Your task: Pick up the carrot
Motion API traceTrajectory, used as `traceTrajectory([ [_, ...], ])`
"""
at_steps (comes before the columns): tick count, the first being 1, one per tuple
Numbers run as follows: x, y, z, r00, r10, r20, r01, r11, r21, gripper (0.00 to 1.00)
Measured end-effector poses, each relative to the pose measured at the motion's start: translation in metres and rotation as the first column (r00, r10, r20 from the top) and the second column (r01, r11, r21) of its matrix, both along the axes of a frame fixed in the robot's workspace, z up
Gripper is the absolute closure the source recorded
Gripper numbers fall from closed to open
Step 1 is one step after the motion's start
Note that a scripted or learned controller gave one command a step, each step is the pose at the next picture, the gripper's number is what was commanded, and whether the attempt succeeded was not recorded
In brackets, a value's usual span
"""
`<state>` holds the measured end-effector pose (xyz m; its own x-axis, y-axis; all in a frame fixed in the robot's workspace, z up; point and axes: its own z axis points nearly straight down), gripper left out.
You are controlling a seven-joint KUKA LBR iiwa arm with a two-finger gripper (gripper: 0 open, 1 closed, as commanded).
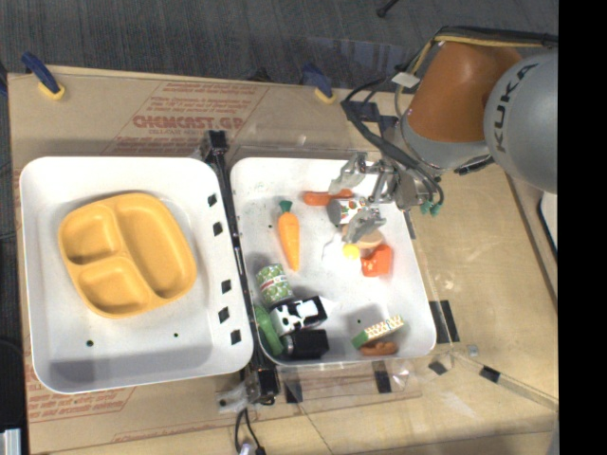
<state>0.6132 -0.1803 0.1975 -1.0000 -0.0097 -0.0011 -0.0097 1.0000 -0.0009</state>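
Note:
The carrot, orange with a green top, lies in the right bin, left of its middle, with its tip pointing toward the front. My gripper hangs over the back right part of that bin, about a hand's width to the right of the carrot and apart from it. It sits close to a small red-orange piece at the back and above a yellow and red toy. The arm's orange band is behind it at the upper right.
The left bin holds a yellow divided tray. In the right bin's front part lie a green can, a black-and-white toy, a black block and a small sandwich-like toy. A black divider runs between the bins.

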Motion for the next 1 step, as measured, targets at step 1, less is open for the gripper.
traceTrajectory([
  [1, 0.0059, 0.0365, -0.1085, 0.995, 0.100, -0.004, -0.100, 0.995, 0.004, 0.00],
])
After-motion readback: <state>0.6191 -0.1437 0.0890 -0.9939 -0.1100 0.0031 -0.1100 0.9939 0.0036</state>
